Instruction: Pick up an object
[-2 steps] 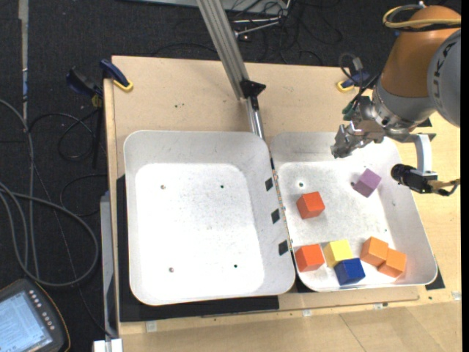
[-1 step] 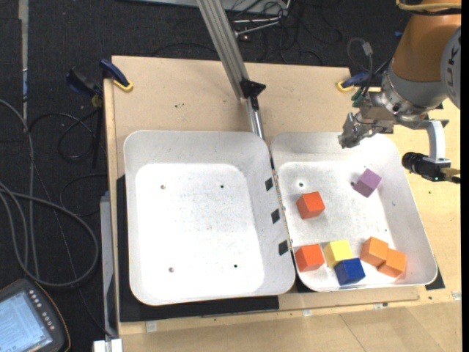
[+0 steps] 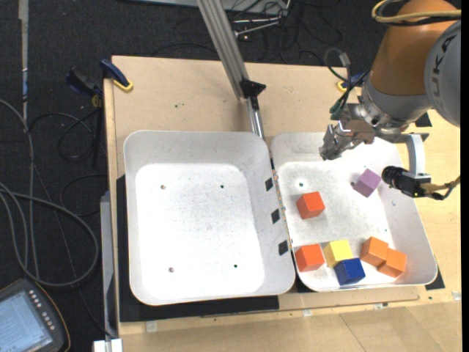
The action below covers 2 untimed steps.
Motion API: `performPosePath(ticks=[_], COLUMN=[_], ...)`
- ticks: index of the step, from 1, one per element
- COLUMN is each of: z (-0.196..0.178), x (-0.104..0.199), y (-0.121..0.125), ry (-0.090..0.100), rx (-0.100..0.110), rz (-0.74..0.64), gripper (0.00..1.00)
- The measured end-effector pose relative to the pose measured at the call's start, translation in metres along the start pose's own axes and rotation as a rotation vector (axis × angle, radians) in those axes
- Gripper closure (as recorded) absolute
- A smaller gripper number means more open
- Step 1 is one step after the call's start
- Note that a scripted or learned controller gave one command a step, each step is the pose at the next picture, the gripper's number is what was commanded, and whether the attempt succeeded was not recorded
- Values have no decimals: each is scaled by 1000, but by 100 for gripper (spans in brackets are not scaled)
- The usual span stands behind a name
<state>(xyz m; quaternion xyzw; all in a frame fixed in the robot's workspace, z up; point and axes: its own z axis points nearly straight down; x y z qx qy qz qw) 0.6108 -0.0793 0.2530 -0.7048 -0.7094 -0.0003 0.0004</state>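
Above the right bin's (image 3: 410,218) far edge, the gripper (image 3: 331,147) hung.
Its grip state I couldn't tell; the purple block (image 3: 366,182) lay nearest, just camera-right and nearer the camera.

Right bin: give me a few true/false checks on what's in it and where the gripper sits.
1. The blocks all lie in the right bin. True.
2. The purple block is between the gripper's fingers. False: the gripper is over the bin's far end, apart from it.
3. The blue block touches the yellow block. True.
4. The left bin holds an orange block. False: the orange blocks, such as the lone one, are in the right bin.
5. Two orange blocks sit together in the near right corner. True.
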Motion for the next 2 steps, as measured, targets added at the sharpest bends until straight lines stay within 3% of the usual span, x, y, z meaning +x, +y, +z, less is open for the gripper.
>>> performPosePath(ticks=[2], z=[17], x=[116], y=[-43], ry=[1], rx=[3], rz=[-2], gripper=[100])
